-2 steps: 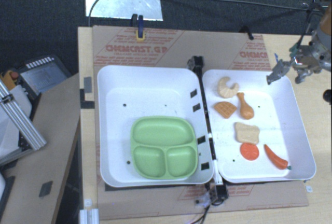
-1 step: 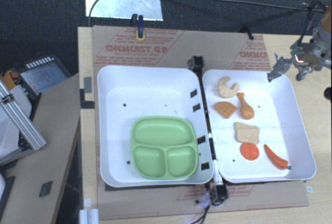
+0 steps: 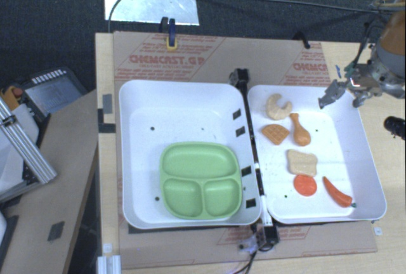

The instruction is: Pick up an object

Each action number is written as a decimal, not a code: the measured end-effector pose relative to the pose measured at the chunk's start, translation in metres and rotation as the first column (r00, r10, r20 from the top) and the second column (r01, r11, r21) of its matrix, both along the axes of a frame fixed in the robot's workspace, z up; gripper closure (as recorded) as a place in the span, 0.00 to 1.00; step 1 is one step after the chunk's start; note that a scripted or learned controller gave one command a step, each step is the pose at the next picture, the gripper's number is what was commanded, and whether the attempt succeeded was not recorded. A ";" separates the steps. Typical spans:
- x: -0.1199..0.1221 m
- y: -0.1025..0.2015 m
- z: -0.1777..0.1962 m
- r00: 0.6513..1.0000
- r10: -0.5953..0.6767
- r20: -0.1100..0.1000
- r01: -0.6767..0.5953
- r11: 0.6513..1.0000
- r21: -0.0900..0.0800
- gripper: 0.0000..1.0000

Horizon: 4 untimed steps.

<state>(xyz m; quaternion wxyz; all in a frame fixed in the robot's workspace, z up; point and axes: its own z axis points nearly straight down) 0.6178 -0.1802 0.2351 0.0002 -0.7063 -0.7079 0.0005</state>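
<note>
The right bin [image 3: 365, 158] holds several toy foods. A pale curved piece [image 3: 277, 106] lies at its back, with a tan drumstick [image 3: 299, 129] and a brown waffle piece [image 3: 276, 134] just in front of it. Nearer the front are a beige bread slice [image 3: 302, 162], a red round slice [image 3: 305, 186] and a red chili pepper [image 3: 338, 192]. My gripper [image 3: 346, 97] hangs above the bin's far right corner, well clear of the food. It is open and its dark fingers [image 3: 330, 96] are spread with nothing between them.
The left bin [image 3: 136, 139] holds a green three-compartment plate [image 3: 200, 179]. A black divider with clips [image 3: 247, 139] runs between the bins. A black cable crosses the back, and a clamp [image 3: 170, 35] stands at the cardboard's far edge.
</note>
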 end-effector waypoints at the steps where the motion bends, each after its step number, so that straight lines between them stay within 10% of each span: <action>1: 0.002 -0.002 -0.041 1.000 0.000 0.001 0.000 1.000 0.000 0.00; 2: 0.002 0.006 -0.101 1.000 0.002 -0.001 -0.002 1.000 0.001 0.00; 3: 0.004 0.005 -0.086 1.000 0.003 0.007 -0.003 1.000 -0.002 1.00; 4: 0.000 0.013 -0.036 1.000 0.003 0.008 -0.003 1.000 -0.001 1.00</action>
